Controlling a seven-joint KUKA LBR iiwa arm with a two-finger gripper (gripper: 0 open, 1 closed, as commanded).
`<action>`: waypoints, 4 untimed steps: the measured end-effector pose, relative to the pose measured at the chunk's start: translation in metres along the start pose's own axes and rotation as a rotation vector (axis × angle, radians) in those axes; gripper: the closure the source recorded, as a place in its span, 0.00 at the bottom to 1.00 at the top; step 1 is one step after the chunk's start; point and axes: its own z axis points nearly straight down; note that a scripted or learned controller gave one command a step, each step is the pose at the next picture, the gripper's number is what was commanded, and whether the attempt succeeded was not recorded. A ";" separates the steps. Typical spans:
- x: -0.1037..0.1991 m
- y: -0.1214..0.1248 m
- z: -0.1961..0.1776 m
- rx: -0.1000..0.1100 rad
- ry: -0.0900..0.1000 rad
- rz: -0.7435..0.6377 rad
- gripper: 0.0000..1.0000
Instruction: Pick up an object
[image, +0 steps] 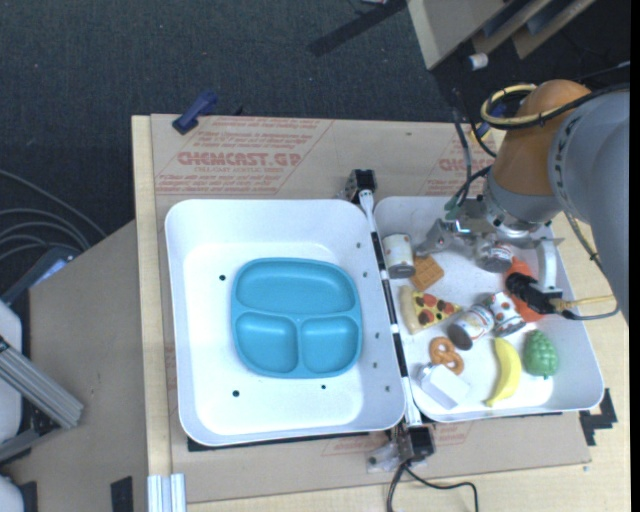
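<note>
Objects crowd the right bin (575, 385): banana (507, 369) near its front edge, pizza slice (428, 310) by the left wall. Gripper (480, 235) hangs over the far side; jaw state I cannot tell.

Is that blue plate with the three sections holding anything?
Empty. The blue plate lies flat in the left bin, and all three sections show bare blue.

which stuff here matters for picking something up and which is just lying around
For the job: gripper, banana, green fruit, pretzel, pizza slice, cracker, small can, all in the right bin.

Just lying about: blue divided plate in the left bin, blue clip, cables.
</note>
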 end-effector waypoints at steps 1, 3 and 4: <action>0.021 -0.082 0.000 0.002 0.002 0.001 0.00; -0.001 -0.027 0.000 -0.004 0.002 -0.001 0.00; 0.024 0.025 0.000 0.000 -0.001 0.000 0.00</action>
